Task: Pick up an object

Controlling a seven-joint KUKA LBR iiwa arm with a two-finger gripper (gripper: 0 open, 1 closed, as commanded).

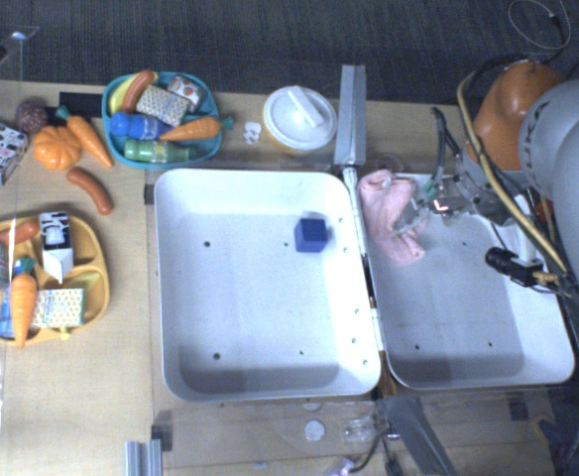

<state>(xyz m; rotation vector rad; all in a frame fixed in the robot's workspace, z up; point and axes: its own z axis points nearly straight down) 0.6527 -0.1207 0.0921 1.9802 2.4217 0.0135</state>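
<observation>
Gripper (420, 209) sits at the pink cloth (389, 214) in the right bin (488, 365); its grasp cannot be determined. Recommend confirming fabric is pinched before lifting.

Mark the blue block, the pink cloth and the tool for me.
blue block (311, 234): camera view, middle of its top face.
pink cloth (389, 211): camera view, centre of the crumpled fabric.
tool (415, 218): camera view, at its tip beside the cloth.
</observation>
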